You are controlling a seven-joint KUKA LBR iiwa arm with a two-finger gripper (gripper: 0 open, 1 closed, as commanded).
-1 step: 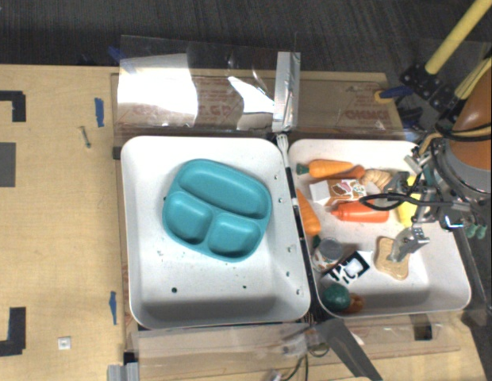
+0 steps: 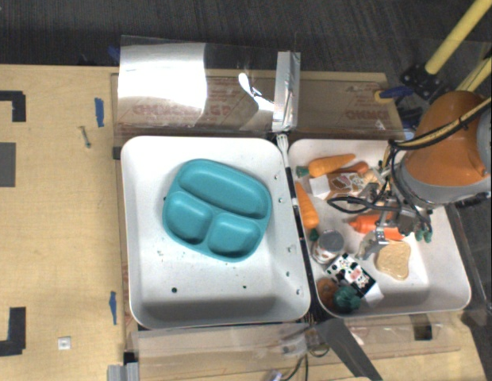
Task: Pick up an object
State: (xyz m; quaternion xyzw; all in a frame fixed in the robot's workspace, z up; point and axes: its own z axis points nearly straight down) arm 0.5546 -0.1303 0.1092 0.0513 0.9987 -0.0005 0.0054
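The right bin [image 2: 452,284] holds a heap of small things. An orange carrot [image 2: 333,165] lies at its back, and a second carrot [image 2: 307,206] runs along its left wall. A brown packet [image 2: 347,183] sits between them. A grey round tin [image 2: 332,243], a black-and-white dice piece [image 2: 349,273] and a dark green item [image 2: 346,297] lie toward the front left. A tan bread-shaped piece [image 2: 393,260] lies in the middle. My gripper [image 2: 382,236] hangs low in this bin, just above the tan piece and beside a small orange piece [image 2: 363,224].
The left bin [image 2: 151,276] bears a teal divided plate [image 2: 217,208]. A clear plastic sheet [image 2: 198,86] and cardboard stand behind both bins. The arm's orange band [image 2: 448,145] overhangs the right bin's back right corner, with cables trailing down to the wrist.
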